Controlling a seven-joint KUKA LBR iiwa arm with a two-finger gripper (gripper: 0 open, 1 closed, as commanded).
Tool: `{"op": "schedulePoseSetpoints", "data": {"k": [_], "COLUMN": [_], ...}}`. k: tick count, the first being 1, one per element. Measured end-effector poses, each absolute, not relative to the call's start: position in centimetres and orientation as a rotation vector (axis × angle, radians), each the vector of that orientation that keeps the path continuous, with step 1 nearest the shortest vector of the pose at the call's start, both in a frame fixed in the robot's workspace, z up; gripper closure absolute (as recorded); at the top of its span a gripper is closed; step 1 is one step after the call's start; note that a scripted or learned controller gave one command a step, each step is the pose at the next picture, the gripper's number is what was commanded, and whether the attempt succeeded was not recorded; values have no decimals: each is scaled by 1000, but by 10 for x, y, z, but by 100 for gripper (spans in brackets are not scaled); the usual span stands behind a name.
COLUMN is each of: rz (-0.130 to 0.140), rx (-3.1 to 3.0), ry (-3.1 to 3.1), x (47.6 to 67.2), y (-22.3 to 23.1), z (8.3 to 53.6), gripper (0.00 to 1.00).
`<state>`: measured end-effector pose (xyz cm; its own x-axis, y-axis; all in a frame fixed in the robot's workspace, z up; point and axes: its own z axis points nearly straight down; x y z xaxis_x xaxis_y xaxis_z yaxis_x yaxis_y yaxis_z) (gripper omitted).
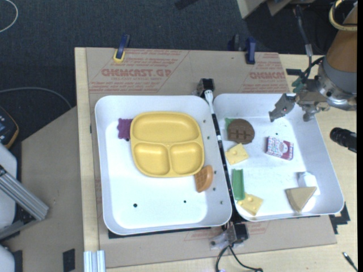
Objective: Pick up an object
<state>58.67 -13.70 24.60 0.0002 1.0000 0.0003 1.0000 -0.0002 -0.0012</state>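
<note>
Hand (294,107) hovers over right bin's (329,152) far edge, fingers spread, nothing between them. Red-white packet (279,148) lies just below on bin floor, brown waffle (240,130) to its left.

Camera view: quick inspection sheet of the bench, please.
Surface: two shallow white bins, left bin, right bin, on a cardboard-covered bench.
Job's things: right bin holds brown waffle piece, yellow cheese wedge, red-white packet, green stick, tan wedge.
Clutter: left bin holds yellow divided plastic tray, purple piece, orange bread-like piece.
Grippers: gripper above right bin's far edge, holding nothing visible.
Cables: wires at bench front.
Surroundings: dark floor.
</note>
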Motion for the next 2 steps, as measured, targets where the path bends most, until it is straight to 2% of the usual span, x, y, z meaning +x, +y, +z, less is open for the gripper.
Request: {"op": "schedulePoseSetpoints", "data": {"k": [1,2], "rz": [6,5], "rx": [-2218,-2217], "ry": [-2216,-2217], "x": [576,574], "y": [-137,-131], "z": [194,150], "gripper": [0,0]}}
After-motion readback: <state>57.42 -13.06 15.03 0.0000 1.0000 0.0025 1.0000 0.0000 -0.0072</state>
